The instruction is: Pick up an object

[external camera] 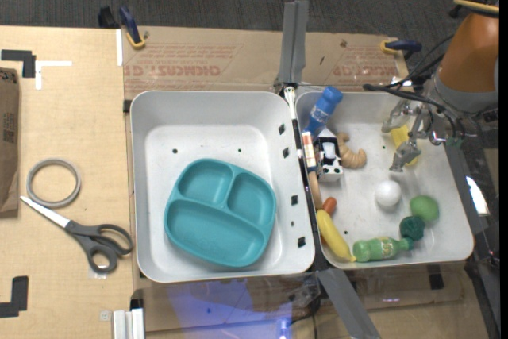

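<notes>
My gripper (400, 140) hangs over the back right of the right bin (452, 250), open, its two metal fingers (394, 121) spread apart. A small yellow piece (400, 136) shows between them; whether it is touched I cannot tell. Below it in the bin lie a white ball (388, 194), a green ball (425, 208), a dark green lump (411, 228), a green bottle (377, 248) and a banana (333, 234). Toward the bin's left are a blue bottle (324, 107), a black-and-white toy (329, 156), a tan curved piece (354, 158) and a small red piece (329, 206).
The left bin (159, 123) holds a teal divided plate (221, 212). On the bench at the left lie scissors (87, 236) and a roll of tape (53, 181). Blue clamps (131, 26) sit along the cardboard at the back.
</notes>
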Tool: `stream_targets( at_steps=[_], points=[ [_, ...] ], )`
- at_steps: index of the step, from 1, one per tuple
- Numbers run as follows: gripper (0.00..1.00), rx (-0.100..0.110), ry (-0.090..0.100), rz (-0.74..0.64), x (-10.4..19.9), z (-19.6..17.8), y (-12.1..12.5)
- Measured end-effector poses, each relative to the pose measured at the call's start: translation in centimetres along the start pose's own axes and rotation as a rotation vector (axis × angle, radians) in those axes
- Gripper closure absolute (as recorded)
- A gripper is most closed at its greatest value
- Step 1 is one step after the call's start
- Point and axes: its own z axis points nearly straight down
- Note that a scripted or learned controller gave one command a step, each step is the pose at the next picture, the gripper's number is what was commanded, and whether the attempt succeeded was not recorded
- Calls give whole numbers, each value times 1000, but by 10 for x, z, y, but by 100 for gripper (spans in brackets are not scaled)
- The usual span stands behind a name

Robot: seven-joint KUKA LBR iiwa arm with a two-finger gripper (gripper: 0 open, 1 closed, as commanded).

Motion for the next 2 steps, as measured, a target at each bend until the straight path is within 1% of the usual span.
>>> stream_targets(
  at_steps=[1,2],
  points=[
    [100,1,-8,-1,-2,-12,0],
    [0,1,-7,-2,-2,-12,1]
  ],
)
